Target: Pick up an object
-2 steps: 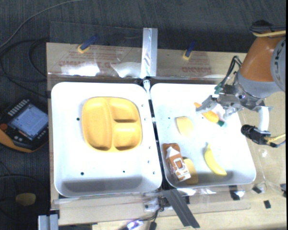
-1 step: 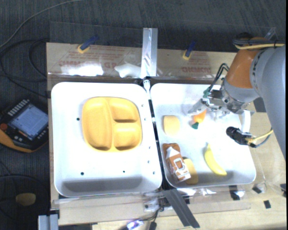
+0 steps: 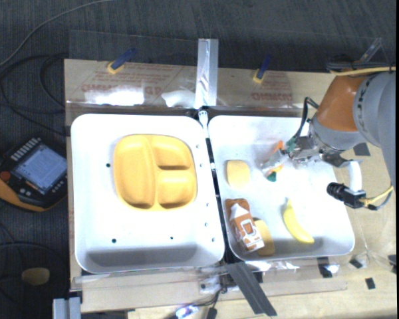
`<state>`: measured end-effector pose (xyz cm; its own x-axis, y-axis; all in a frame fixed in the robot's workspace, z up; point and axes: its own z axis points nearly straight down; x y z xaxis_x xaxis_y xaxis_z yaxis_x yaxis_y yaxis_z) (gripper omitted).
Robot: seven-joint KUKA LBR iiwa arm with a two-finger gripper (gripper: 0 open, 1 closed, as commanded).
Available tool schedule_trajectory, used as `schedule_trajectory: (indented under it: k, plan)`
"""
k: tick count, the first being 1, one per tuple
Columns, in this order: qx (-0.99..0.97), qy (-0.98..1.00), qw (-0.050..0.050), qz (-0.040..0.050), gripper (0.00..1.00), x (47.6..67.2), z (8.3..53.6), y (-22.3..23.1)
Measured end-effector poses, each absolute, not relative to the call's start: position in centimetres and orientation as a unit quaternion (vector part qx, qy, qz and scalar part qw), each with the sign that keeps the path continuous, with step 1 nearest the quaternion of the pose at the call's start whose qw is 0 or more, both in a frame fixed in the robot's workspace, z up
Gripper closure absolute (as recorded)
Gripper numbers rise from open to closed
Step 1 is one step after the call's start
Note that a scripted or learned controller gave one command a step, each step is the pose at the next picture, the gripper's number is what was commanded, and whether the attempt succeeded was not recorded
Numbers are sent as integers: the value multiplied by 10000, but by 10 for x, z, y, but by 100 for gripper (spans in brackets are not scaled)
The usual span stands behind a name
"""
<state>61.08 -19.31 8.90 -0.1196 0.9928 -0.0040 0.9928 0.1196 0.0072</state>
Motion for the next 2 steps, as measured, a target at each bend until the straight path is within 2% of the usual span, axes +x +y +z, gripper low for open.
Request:
schedule_trajectory:
  k: [1, 2]
  plan:
    - [6631, 7485, 59, 28, 100, 612, 99, -192]
    - [6878, 7259, 2, -6, 100, 610, 188, -170]
